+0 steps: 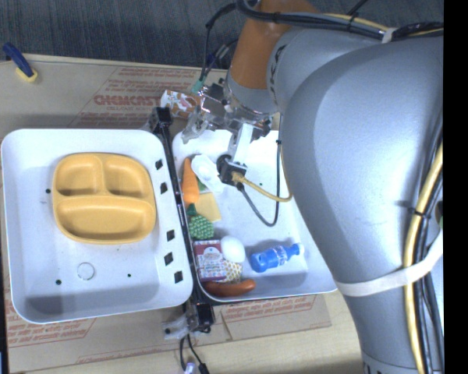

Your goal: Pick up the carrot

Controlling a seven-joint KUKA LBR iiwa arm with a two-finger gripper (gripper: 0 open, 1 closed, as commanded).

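The slim orange carrot [189, 181] lies flat in the right shallow white bin [316, 275], hard against that bin's left wall. Its long axis runs along the wall, far end towards the two-finger gripper [196, 123], near end at a yellow wedge-shaped block [210, 207]. The gripper hovers over the bin's far left corner, and whether it is wide or narrow cannot be told.

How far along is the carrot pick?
Done: the approach. The hand is at the far end of the right bin, just beyond the carrot's tip. In hand: nothing I can confirm. The carrot lies on the bin floor along the wall next to the other bin, not lifted. Left: the grasp and the lift.
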